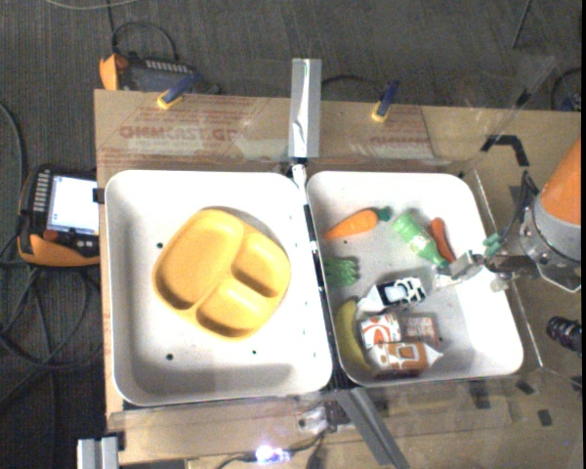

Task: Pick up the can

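One target: the can point(379, 332), red and white, apparently lying on its side in the same bin point(488, 203) my gripper is over.
Gripper: my gripper point(466, 265) hangs over that bin's outer side, near a red pepper point(440, 239); I cannot tell whether it is spread or pressed together, and I see nothing held in it.
Can from gripper: further into the bin than my gripper and toward the view's lower edge, apart from it, with a toy car point(402, 290) lying between us.
Crowding: a banana point(347, 332) sits just beyond the can, a brown box point(422, 326) on the side nearer my gripper, a carton point(402, 359) touching or nearly touching it below.
Handling: I judge it stiff, smooth and fairly light; a round wall like that can roll or slip out of a loose pinch.
Hold: I would take it across the middle of its body, jaws squarely on the curved sides, not on the ends.
Risk: the neighbours leave little room, so I may catch the box or the carton.
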Available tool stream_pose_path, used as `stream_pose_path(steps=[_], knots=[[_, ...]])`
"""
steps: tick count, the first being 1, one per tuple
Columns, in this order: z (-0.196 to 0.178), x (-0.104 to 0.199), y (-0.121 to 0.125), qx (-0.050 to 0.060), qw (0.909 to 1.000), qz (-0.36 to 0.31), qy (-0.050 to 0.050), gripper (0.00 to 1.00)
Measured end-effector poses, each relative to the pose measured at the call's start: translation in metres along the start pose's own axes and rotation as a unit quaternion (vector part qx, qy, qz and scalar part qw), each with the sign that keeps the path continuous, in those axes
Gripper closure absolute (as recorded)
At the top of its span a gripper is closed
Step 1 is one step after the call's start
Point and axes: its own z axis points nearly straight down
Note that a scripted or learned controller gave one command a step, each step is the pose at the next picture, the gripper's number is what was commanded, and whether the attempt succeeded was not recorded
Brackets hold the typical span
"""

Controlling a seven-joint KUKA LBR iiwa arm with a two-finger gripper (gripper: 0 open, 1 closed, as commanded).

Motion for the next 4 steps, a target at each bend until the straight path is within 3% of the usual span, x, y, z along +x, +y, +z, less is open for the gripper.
stream_pose_path(steps=[1,2,3,4], knots=[[0.102,0.077,0.060,0.000,0.9998,-0.019,0.000,0.00],[0.122,0.031,0.030,-0.013,0.9964,0.084,0.000,0.00],[0.110,0.030,0.033,-0.018,0.9963,0.085,-0.002,1.00],[0.111,0.029,0.032,-0.016,0.9962,0.085,-0.002,0.00]])
